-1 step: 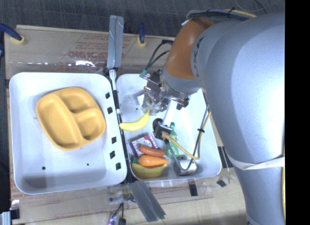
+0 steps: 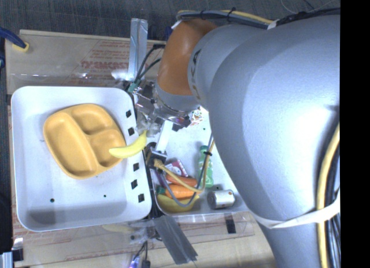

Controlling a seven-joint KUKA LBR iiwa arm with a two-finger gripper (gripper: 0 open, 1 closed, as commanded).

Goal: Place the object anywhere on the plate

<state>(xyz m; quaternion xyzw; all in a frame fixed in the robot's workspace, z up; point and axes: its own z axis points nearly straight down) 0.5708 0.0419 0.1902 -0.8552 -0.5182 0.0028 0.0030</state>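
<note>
Curved yellow banana (image 2: 130,147), just left of frame centre, lying across the right rim of the yellow compartmented plastic plate (image 2: 81,138), tip over the plate, stem end reaching right toward the dividing wall between the 2 bins. Seemingly in the transfer step, with the release not yet judged done. Two-finger gripper (image 2: 151,129) just right of the banana's upper end, under the grey arm with its orange band (image 2: 176,59); opening width impossible to tell, and whether the banana is gripped or merely lying close by, likewise impossible to tell.

Next move, as a judgement: a short carry further left to bring the whole fruit over a compartment, then a low release; dropped from here, likely to tip off the rim into the bin.

Plate resting in the shallow white left bin (image 2: 34,203), toward its upper half, lower part of the bin floor bare. Right bin (image 2: 228,174) at lower centre largely covered by the arm, crowded with an orange carrot-like piece (image 2: 180,192), a green bottle (image 2: 206,166), a small grey metal can (image 2: 221,198) and a yellow bowl-like piece (image 2: 172,205). Brown cardboard-like board (image 2: 69,53) under both bins, dark ribbed flooring (image 2: 87,1) across the top of the frame.
</note>
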